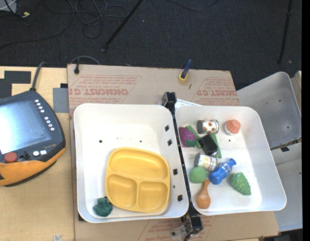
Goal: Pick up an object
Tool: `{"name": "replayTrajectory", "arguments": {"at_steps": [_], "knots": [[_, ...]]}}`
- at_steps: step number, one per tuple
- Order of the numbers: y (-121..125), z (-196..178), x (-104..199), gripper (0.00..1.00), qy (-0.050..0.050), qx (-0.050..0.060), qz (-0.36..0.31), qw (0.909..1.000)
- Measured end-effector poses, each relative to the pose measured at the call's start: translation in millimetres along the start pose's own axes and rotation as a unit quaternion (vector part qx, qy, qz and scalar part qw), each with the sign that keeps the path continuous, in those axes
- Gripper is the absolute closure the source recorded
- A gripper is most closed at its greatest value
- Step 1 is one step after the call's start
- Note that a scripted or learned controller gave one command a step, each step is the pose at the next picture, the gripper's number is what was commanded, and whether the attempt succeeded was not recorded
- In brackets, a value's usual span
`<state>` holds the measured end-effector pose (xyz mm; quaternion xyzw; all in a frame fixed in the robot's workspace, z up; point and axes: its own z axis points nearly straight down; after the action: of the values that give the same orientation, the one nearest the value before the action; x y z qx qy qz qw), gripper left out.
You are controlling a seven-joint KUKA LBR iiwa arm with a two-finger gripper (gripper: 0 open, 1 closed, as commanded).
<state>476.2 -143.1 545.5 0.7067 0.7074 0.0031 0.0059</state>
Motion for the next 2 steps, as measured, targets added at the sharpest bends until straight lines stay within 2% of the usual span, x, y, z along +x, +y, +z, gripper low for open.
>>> {"name": "replayTrajectory", "arguments": {"at_steps": [1,2], "knots": [[-2.0,111.2,84.3,1.0,0.004,0.013,-0.003,0.9999],[6.2,95.8,150.9,1.0,0.003,0.007,-0.003,1.0]]}}
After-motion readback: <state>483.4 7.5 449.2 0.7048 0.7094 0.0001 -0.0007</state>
